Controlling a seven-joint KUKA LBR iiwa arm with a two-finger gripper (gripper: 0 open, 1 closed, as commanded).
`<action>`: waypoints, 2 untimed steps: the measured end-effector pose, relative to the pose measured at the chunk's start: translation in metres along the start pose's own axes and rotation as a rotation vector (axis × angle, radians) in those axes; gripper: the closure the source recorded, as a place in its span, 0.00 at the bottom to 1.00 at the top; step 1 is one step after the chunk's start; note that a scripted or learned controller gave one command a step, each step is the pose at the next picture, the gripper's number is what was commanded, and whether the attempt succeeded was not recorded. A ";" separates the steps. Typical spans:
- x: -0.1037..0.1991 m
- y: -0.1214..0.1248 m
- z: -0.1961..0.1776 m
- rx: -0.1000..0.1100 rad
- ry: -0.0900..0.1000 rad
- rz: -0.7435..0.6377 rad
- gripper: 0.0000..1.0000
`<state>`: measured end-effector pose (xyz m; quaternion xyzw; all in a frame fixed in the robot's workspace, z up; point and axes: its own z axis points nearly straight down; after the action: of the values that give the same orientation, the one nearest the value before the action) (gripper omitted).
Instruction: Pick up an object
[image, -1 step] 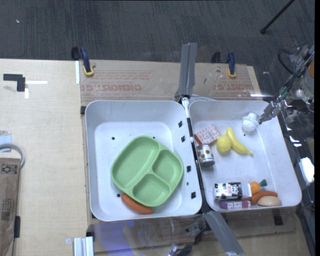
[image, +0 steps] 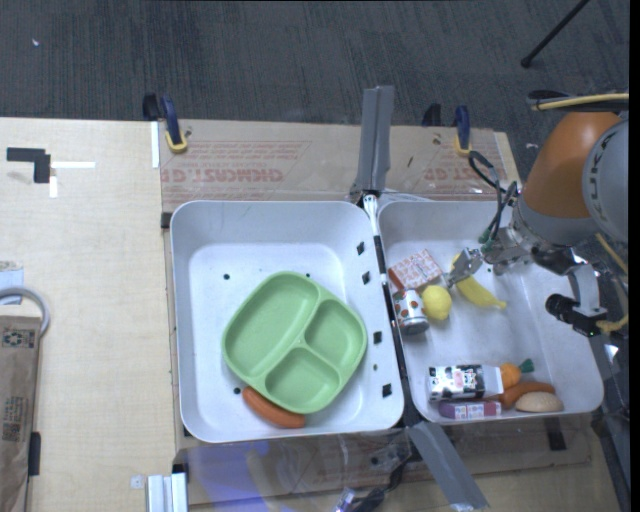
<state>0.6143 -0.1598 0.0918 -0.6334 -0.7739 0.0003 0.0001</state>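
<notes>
The gripper (image: 468, 266) is seen low in the right bin (image: 585, 345), at the upper end of a banana (image: 478, 291); whether its jaws are apart or closed cannot be told. The banana's long axis runs down and rightward from there. Just left lies a lemon (image: 436, 302), touching a small can (image: 411, 311).

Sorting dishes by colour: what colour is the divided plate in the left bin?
Light green, seen best in the camera view: the three-compartment plastic plate in the left white bin.
</notes>
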 end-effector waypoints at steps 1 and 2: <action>-0.001 0.000 -0.009 -0.001 -0.001 0.001 1.00; -0.021 -0.016 -0.085 0.000 -0.002 0.204 1.00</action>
<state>0.6026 -0.1831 0.1767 -0.7088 -0.7054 0.0006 -0.0006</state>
